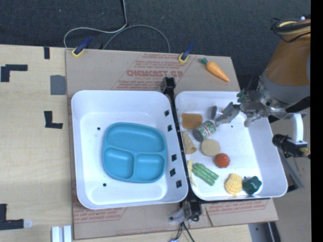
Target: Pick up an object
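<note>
- Nearest the camera, along the front wall of the right bin point(262, 135), lay a yellow corn cob point(232, 183) with a dark green piece point(252, 185) touching its right side, and a green bean pod point(204, 173) just to the cob's left.
- A little further back from the cob sat a red tomato point(221, 160), then a tan potato-like lump point(210, 147), and against the divider a pale ridged piece point(189, 143).
- Further still, a green-and-white can point(205, 130) lay on its side, touching a brown bread-like slab point(191, 120) on its upper left.
- The claw point(225, 114) hung just up and right of the can, low over the bin; whether its tips were spread or closed I could not tell, and nothing showed as held.
- My judgement: the can was the likeliest target, being closest to the claw. To do it well, the claw should come down centred across the can's narrow width, clear of the slab and the lump, so neither gets nudged or pinched along with it.
- The arm reached in from beyond the bin's right wall, its wrist over the back right corner and slanted down toward the can.
- The left bin point(86, 135) held a blue divided plate point(134, 152), well apart from the claw.
- Furthest back, an orange carrot point(216, 69) lay on the table point(30, 84) behind the right bin.
</note>
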`<state>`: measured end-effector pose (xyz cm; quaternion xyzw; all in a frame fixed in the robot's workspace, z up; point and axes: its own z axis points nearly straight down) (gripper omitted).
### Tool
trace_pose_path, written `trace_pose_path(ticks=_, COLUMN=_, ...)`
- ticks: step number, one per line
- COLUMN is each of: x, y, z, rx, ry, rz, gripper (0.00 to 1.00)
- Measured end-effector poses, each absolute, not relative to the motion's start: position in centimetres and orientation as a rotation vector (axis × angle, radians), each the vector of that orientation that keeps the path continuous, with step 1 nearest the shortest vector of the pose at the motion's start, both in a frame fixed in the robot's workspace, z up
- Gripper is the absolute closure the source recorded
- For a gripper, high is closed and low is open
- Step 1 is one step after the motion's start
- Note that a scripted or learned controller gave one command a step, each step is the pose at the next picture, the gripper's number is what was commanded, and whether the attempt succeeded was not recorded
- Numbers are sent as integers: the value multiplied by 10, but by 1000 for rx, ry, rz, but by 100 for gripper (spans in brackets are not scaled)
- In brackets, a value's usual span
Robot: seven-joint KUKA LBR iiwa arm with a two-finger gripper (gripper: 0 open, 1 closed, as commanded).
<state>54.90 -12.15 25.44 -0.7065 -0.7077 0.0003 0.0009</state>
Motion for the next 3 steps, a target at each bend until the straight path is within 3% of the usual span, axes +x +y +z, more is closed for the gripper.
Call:
trace_pose_path(ticks=1, x=536, y=-146, z=166, rx=-2218, ry=-2214, rz=10, gripper=0)
trace_pose_path(ticks=2, x=505, y=-142, z=83, rx=-2225, ry=-2225, rz=-1, gripper=0)
trace_pose_path(ticks=3, x=507, y=-143, z=98, rx=-2229, ry=-2227, rz=-3, gripper=100)
